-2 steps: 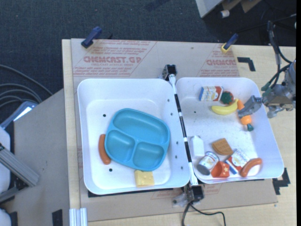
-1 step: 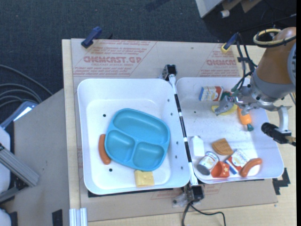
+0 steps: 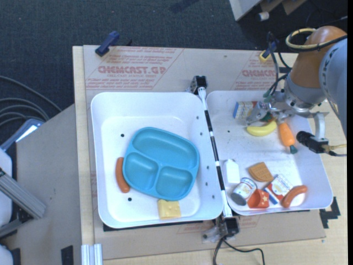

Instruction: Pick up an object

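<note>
Dark carpet surrounds a bench (image 3: 138, 65) bearing two white bins. Whether the jaws (image 3: 260, 114) are spread or pressed together cannot be told; they sit low in the right bin (image 3: 317, 173), at its far side, just above a yellow banana (image 3: 261, 128). A small blue-and-white packet (image 3: 241, 110) lies just beside them, an orange carrot (image 3: 286, 135) near the banana. The left bin (image 3: 105, 115) holds a blue divided tray (image 3: 160, 163).

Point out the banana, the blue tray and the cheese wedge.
banana (image 3: 262, 129): camera view, middle of its curve.
blue tray (image 3: 160, 163): camera view, central divider.
cheese wedge (image 3: 169, 208): camera view, top face.
</note>
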Robot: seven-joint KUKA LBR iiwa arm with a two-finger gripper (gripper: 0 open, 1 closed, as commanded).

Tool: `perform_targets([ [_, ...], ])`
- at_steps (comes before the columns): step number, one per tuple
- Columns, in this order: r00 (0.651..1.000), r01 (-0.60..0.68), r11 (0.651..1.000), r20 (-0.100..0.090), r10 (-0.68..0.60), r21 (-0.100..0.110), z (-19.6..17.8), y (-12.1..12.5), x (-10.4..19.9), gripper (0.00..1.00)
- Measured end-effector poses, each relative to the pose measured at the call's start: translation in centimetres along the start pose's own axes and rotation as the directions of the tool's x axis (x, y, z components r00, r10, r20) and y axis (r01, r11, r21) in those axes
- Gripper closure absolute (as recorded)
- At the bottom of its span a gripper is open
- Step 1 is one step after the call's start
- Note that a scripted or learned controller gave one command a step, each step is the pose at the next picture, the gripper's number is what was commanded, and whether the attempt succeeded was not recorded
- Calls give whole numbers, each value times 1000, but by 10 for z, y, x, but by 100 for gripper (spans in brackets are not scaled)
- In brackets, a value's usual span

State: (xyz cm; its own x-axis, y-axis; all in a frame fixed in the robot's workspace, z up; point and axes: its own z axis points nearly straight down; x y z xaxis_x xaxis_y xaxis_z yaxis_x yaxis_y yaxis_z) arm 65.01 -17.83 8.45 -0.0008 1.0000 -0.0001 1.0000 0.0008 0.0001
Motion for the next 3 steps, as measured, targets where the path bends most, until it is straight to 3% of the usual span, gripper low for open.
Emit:
perform_targets([
  [1, 1000, 1, 1000, 1, -1, -1, -11, 1, 0, 100],
  [2, 1000, 0, 1000, 0, 0, -1, -113, 10, 44, 100],
  [3, 1000, 0, 1000, -1, 0, 2, -167, -27, 124, 100],
])
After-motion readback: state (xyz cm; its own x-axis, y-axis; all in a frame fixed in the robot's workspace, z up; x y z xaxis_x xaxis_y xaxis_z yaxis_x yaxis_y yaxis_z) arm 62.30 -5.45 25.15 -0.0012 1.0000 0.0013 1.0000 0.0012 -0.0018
